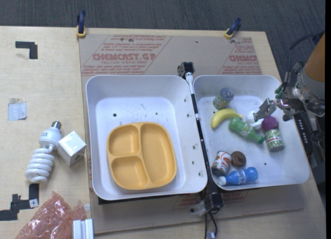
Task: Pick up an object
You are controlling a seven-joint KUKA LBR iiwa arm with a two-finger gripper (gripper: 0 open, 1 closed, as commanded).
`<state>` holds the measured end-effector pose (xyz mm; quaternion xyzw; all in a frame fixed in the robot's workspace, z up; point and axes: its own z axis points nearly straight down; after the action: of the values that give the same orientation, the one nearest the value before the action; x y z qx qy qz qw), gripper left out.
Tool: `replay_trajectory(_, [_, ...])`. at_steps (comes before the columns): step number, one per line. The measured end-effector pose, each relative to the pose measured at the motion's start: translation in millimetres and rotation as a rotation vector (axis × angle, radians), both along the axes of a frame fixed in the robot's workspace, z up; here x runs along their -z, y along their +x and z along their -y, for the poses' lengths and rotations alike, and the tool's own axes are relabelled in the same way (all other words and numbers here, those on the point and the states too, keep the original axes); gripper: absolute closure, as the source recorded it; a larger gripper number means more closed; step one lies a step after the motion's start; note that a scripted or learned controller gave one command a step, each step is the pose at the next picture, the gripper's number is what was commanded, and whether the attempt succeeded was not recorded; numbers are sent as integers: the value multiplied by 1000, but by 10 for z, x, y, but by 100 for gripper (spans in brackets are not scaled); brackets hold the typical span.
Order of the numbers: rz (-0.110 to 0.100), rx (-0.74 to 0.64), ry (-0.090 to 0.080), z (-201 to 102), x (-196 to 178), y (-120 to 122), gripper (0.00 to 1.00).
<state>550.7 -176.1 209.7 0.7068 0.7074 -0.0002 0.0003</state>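
The right bin (289,173) holds a yellow banana (225,117), a green bottle (245,130), a small green-labelled can (223,98), a purple object (269,124), a speckled jar (274,139), a brown round piece (238,158), a red-and-white can (221,162) and a blue bottle (240,176). My gripper (266,109) reaches in from the right and hangs over the bin's upper right part, just above the purple object and beside a small white item (250,115). I see nothing held in it.
The left bin (98,129) holds a yellow divided plate (141,155). On the bench to the left lie a spiral light bulb (42,155), a white cube (71,148) and a red mesh bag (51,217). Cables run along the bin's right side (305,129).
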Motion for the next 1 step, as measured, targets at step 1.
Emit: replay_trajectory(1, [-3,0,6,390,1179,-85,0])
